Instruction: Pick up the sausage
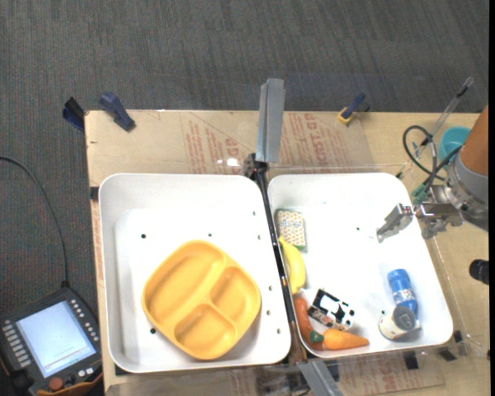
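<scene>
The sausage [301, 313], a short reddish-brown piece, lies along the left wall of the right bin [346, 192], near its front corner. It sits just below a banana [294, 266] and beside a black-and-white toy [330, 308]. My gripper [393, 222] hangs over the right side of the same bin, well to the right of the sausage and farther back. Nothing is visible in it.
An orange carrot [343, 340] lies at the right bin's front edge. A blue bottle [402, 289] with a white end lies front right, and a checkered packet [290, 226] lies by the left wall. A yellow divided plate [201, 299] lies in the left bin [124, 200].
</scene>
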